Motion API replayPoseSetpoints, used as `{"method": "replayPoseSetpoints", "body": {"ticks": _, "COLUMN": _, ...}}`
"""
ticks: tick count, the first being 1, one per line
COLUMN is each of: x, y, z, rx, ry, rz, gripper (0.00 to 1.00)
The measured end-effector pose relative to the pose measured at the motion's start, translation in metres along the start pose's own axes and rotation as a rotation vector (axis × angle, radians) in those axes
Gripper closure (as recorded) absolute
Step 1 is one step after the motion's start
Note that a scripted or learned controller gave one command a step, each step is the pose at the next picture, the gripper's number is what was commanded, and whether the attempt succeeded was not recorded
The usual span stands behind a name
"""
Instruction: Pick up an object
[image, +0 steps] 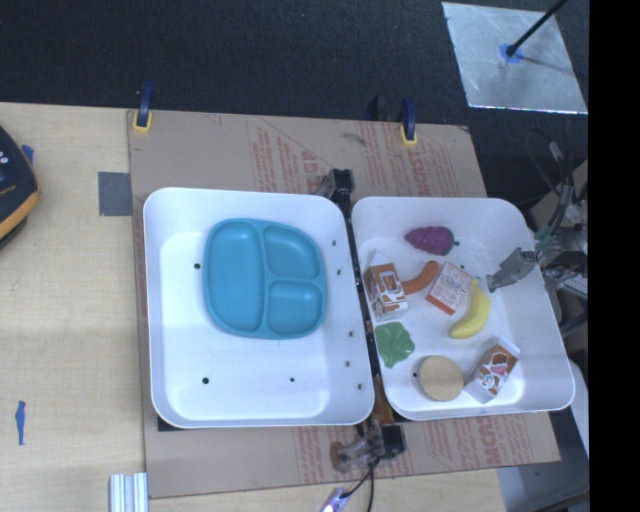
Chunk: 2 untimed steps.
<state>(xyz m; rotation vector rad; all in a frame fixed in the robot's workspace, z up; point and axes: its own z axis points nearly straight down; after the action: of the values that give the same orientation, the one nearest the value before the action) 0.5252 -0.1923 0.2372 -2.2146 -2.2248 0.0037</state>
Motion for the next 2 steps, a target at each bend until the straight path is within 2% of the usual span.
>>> {"method": "replayPoseSetpoints", "body": {"ticks": 1, "x": -0.008, "y": -0.002, "z": 0.130, "rx": 0.003, "ry": 0.000, "rz": -0.001, "gripper": 0.00}}
{"method": "replayPoseSetpoints", "body": {"ticks": 2, "x": 0.015, "y": 0.007, "z": 0.146, "rx": 0.001, "ry": 0.000, "rz": -0.002, "gripper": 0.00}}
